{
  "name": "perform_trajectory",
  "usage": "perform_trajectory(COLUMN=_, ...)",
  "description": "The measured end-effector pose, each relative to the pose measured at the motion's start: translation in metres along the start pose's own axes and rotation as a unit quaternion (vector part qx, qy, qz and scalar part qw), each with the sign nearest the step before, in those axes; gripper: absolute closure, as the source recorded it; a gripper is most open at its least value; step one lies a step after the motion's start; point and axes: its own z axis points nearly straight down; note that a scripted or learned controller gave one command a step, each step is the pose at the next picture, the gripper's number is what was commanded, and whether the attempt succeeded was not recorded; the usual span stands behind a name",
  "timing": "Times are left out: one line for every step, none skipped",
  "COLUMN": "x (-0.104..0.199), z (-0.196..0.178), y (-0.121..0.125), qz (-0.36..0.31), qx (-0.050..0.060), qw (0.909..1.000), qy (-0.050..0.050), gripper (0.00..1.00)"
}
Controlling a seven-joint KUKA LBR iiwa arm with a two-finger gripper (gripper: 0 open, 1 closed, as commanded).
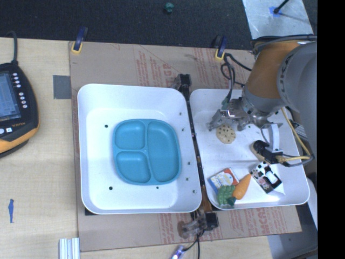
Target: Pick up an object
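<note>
Left bin [86, 144]: a blue three-compartment plate [146, 151] lies at its centre. Right bin [207, 104]: a round cookie [226, 134] in the upper part, just below the hand [230, 118]; a small carton [220, 179], a carrot [241, 186] and a black-and-white item [266, 177] along the lower edge. Whether the hand is wide or narrow cannot be told.

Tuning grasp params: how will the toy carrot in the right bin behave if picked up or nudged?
The toy carrot looks like stiff moulded plastic, so probably rigid and light. Its tapered, rounded body may slip out of a pinch or roll when pushed. It lies against the green toy, so a nudge would likely move both.
</note>
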Motion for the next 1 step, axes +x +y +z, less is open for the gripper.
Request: perform_trajectory(x=-0.0012, z=-0.0106, y=0.0002, qz=0.0, qx=0.001, qw=1.0, qy=-0.001, gripper=1.0)
